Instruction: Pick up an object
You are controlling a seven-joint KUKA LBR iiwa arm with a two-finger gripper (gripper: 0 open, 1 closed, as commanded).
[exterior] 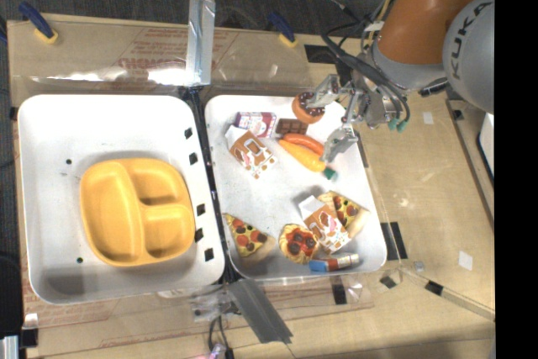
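The arm (437, 21) enters from the upper right, its orange band above the wrist, and angles down-left toward the far right corner of the right bin (214, 181). The gripper (332, 118) hangs over that corner. Its two fingers stand spread apart, one near the doughnut (308, 107) and one reaching down toward the carrot (304, 152); nothing sits between them.

The left bin (42, 181) holds a yellow divided tray (137, 210).

Right bin contents:
- Carrot: lies diagonally just below the gripper, its green end (330, 173) near the lower finger (340, 140).
- Doughnut: at the bin's far edge, just beside the upper finger.
- Small carton (252, 151) with a red and white pattern: left of the carrot.
- Purple packet (255, 124): near the far edge, left of the doughnut.
- Pizza slices (298, 241): along the near edge, well apart from the gripper.
- A second patterned carton (326, 227): rests among the slices.
- A marker-like stick (334, 264): against the near wall.
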